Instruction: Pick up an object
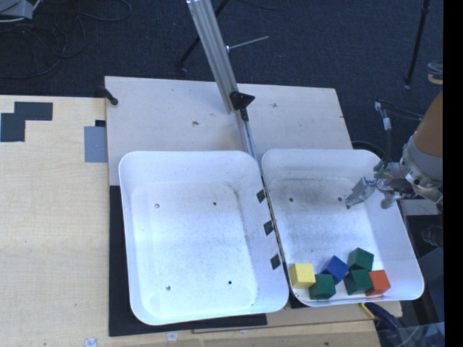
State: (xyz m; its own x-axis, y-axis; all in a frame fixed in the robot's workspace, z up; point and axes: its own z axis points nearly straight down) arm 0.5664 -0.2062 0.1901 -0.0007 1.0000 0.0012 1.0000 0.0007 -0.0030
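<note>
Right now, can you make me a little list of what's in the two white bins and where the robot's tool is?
left bin: no blocks seen in it
right bin: six blocks, bunched in its near corner
blocks: yellow block, blue block, orange block, three green blocks
tool: over the right bin's far right part, apart from the blocks
held: nothing seen in the tool

Scuffed white plastic bins (pixel 195 166), pale wood bench (pixel 51 215)
</note>
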